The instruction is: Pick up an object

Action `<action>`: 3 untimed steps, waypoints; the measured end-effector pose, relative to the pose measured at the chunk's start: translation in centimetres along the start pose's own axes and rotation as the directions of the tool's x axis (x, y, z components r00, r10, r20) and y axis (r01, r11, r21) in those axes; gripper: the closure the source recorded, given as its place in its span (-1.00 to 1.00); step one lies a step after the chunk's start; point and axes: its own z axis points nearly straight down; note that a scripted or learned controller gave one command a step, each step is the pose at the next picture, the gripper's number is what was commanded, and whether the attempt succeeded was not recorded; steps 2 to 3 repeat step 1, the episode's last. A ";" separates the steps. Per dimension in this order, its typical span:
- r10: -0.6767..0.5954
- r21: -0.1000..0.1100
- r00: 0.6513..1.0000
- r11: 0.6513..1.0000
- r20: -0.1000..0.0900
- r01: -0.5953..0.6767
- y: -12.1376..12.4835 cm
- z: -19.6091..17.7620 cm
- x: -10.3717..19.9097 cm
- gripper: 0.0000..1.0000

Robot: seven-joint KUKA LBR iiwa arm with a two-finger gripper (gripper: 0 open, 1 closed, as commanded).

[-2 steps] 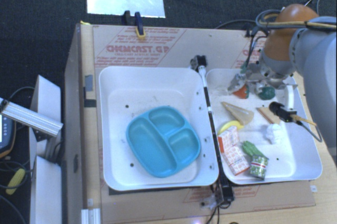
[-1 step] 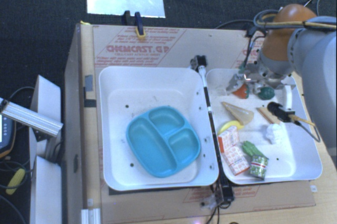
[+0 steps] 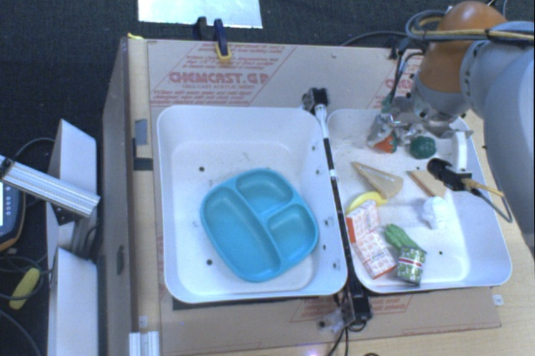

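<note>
Dark carpet surrounds my bench, where two white bins sit side by side; the left bin point(image 3: 180, 170) holds a blue divided plate point(image 3: 259, 222). My gripper point(image 3: 393, 131) is down at the far end of the right bin point(image 3: 489, 258), right over a small orange object point(image 3: 384, 144) beside a green ball point(image 3: 421, 146). Whether it grips anything, I cannot tell. Nothing looks lifted yet, so I judge the pick unfinished.
</note>
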 end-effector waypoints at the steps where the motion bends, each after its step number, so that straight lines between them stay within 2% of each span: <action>1: 0.000 0.001 1.000 1.000 -0.004 0.000 -2.9 -9.0 8.2 1.00; 3: 0.000 0.001 1.000 1.000 -0.004 0.000 -2.9 -9.0 8.2 1.00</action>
